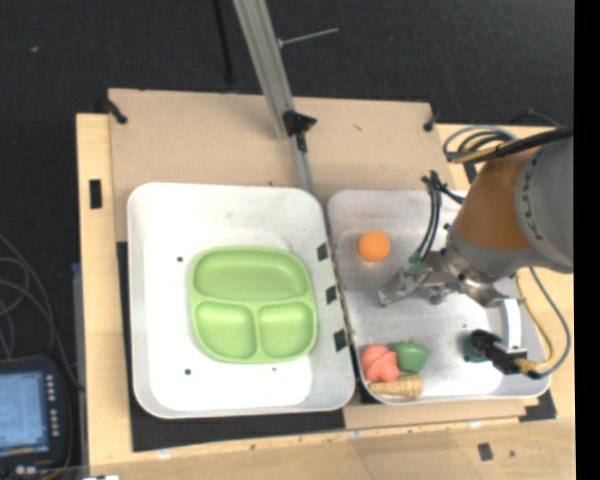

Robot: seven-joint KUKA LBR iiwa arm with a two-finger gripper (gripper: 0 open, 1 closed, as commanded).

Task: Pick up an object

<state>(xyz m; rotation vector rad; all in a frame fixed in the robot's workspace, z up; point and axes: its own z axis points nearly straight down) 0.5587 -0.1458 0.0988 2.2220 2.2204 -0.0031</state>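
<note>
Three small items cluster at the right bin's (380, 208) near-left corner: pink piece (379, 362), green piece (412, 354), and a tan one (400, 388) lying left-right. Orange ball (374, 246) sits farther back (round, no axis). Arm reaches in from right, gripper (400, 290) low over bare bin floor, pincer state unclear.

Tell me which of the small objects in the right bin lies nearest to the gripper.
The orange ball lies nearest the gripper, just above its tip. The pink item, green item and beige item cluster farther off at the bin's lower edge.
</note>
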